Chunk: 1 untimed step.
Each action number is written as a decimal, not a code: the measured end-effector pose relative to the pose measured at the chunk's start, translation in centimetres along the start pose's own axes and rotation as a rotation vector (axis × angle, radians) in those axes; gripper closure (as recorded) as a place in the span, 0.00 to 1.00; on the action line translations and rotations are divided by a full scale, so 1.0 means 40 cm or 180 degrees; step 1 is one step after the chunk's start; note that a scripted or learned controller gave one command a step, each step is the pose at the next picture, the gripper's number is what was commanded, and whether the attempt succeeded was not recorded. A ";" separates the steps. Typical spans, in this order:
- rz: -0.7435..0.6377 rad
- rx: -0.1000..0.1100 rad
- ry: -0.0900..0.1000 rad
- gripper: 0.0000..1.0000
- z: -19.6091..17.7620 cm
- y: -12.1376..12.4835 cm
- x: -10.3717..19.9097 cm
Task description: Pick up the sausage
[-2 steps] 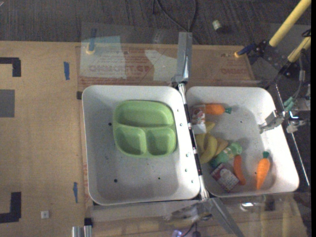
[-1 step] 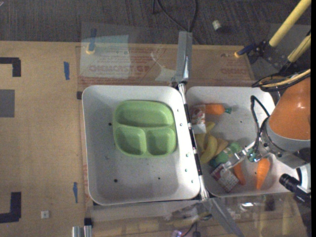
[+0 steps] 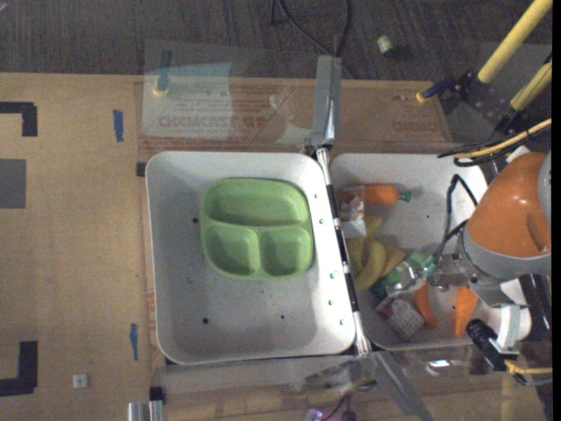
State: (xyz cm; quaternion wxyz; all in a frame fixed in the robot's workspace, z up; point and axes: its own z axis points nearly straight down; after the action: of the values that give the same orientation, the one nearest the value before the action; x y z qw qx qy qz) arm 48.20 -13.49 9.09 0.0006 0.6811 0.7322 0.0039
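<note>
The sausage looks to be the short orange-red piece (image 3: 425, 306) lying slantwise near the front of the right bin (image 3: 412, 222). It sits between a red-and-white packet (image 3: 401, 317) and another orange piece (image 3: 463, 310). My gripper (image 3: 444, 272) hangs low over the right bin's middle, just above and behind the sausage. The arm's orange band (image 3: 511, 216) and grey wrist hide the bin's right side. I see nothing held in the gripper.
An orange carrot with a green end (image 3: 382, 195) and a small wrapper (image 3: 351, 205) lie at the right bin's back. A yellow banana (image 3: 372, 261) and a green item (image 3: 412, 267) lie mid-bin. The left bin (image 3: 175, 261) holds a green divided plate (image 3: 258, 227).
</note>
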 end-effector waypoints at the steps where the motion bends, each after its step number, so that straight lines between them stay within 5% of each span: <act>1: 0.0016 -0.0035 -0.0019 1.00 -0.025 0.006 -0.006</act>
State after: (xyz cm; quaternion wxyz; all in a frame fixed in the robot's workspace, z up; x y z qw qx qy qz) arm 48.45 -13.72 10.09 0.0065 0.6829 0.7304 0.0059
